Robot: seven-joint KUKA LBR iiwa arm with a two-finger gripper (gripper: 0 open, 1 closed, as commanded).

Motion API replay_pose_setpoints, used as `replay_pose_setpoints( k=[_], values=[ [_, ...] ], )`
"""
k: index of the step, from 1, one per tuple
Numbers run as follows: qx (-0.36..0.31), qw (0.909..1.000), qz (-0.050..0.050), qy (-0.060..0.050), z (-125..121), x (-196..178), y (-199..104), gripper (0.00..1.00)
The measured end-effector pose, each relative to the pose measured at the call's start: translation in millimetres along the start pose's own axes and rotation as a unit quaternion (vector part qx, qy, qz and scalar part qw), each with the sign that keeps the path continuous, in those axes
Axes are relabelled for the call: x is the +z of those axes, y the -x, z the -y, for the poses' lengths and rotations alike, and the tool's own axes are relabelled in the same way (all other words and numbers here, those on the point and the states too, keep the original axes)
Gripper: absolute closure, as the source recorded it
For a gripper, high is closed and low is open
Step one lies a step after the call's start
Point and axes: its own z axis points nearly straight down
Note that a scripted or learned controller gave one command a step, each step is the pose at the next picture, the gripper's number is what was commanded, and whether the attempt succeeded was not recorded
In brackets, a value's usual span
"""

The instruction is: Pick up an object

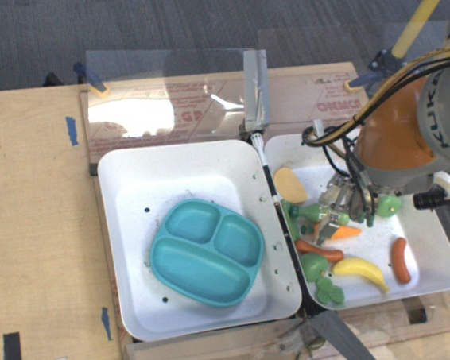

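- The arm (411, 128), grey with an orange band, is reaching in from the right of the frame and hanging over the upper middle of the right bin (435, 273).
- The gripper (337, 218) is pointing down and to the left, sitting low among the toy food in the right bin; cables and metal parts are crowding it, so I cannot tell how wide it is standing or whether it has hold of anything.
- A small orange carrot (344, 233) is lying just beside the gripper's tip, at its lower right; whether the two are touching is unclear.
- A tan potato-shaped piece (289, 184) is lying in the upper left of the right bin, near the divider.
- A red chili pepper (320, 247) is lying at a slant just below the gripper, with green toy vegetables (313, 268) clustering along the bin's left wall.
- A yellow banana (361, 271) is resting in the lower middle of the right bin.
- A red sausage (400, 261) is lying upright in the frame to the banana's right, apart from it.
- A green round piece (387, 204) is peeking out beside the arm's wrist.
- A teal divided plate (207, 253) with three compartments is sitting in the middle of the left bin (130, 185).
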Motion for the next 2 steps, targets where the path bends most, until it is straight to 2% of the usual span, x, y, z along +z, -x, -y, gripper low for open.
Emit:
replay_pose_setpoints(
  k=[1, 2],
  values=[
    [0.011, 0.9999, -0.002, -0.001, 5.5, 10.3, -11.9, 0.00],
    [0.177, 0.9842, -0.002, -0.001, 54.7, 9.3, -59.2, 0.00]
  ],
)
